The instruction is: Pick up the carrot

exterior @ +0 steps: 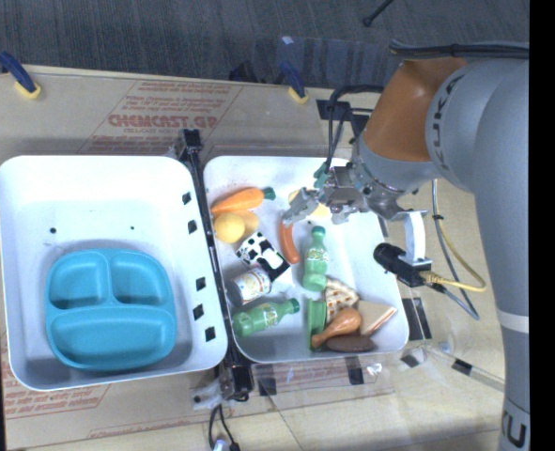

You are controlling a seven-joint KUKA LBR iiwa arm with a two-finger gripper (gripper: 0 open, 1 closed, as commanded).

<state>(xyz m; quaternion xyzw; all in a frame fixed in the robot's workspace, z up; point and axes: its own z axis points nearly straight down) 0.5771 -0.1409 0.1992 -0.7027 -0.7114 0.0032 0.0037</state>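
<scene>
The carrot [238, 199], orange with a green stub at its right end, lies near the far left corner of the right bin [258, 169]. My gripper [316, 206] hangs over the far middle of that bin, to the right of the carrot and apart from it. Its fingers [299, 205] are spread open with nothing between them. A thin orange stick-shaped item [289, 241] lies just below the gripper.
Near the carrot sit a yellow lemon [230, 226], a black-and-white block [261, 250], two green bottles [315, 259] [266, 316], a small can [252, 285], a pizza slice [339, 298] and a drumstick [340, 324]. The left bin [33, 186] holds a blue divided plate [113, 308].
</scene>
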